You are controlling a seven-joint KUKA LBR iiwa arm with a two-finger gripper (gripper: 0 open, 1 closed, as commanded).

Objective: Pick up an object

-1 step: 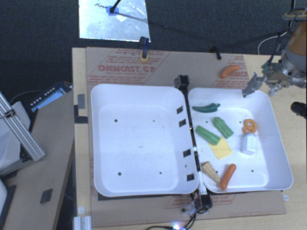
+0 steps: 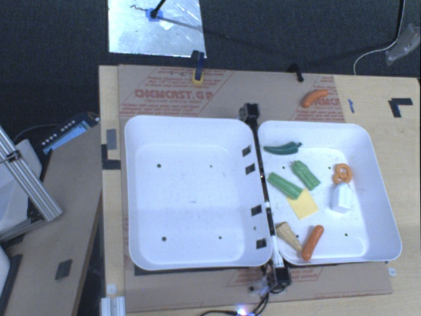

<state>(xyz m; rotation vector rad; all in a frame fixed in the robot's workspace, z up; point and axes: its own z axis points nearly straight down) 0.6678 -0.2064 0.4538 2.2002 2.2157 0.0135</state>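
The right bin [image 2: 378, 196] holds several small toy foods. A dark green pepper [image 2: 283, 149] lies near its back left. Two green vegetable pieces [image 2: 285, 185] [image 2: 305, 174] lie side by side in the middle. A yellow cheese slice [image 2: 302, 205] sits just in front of them. An orange ring [image 2: 341, 173] rests above a small white bottle [image 2: 340, 197] toward the right. At the front lie a tan cone [image 2: 287, 235] and an orange sausage [image 2: 312, 241].
The left bin [image 2: 191, 196] stands beside the right one, joined by a black clipped divider [image 2: 260, 189]. Another orange sausage [image 2: 314, 98] lies on the cardboard behind the right bin. A metal plate [image 2: 156, 18] sits at the back left, a yellow clamp [image 2: 197, 68] just below it.
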